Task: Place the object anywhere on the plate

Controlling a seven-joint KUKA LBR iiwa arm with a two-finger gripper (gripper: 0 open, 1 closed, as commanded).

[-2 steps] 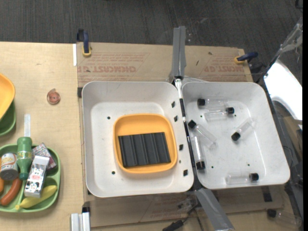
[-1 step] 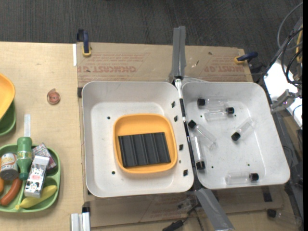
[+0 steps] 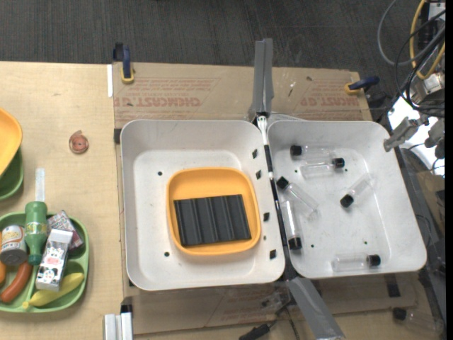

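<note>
Since the clear vials (image 3: pixel 306 197) all lie in the bin (image 3: pixel 396 211) to the right of the orange plate (image 3: pixel 212 178), none is on the plate yet, and you have the whole pick and carry ahead of you. The gripper (image 3: pixel 400 134) sits far right of the plate, over that bin's outer rim; whether it is released or clenched you cannot tell from here.

Expect trouble at the grasp. The vials look round and slick, so a pinch off centre would likely squirt one sideways or roll it toward the bin wall. The two nearest the plate lie close together, and you may nudge one while reaching for the other.

Watch the drop too. A dark ribbed block (image 3: pixel 211 219) covers most of the plate's floor, so a vial released there may roll off its ridges toward the rim.
</note>
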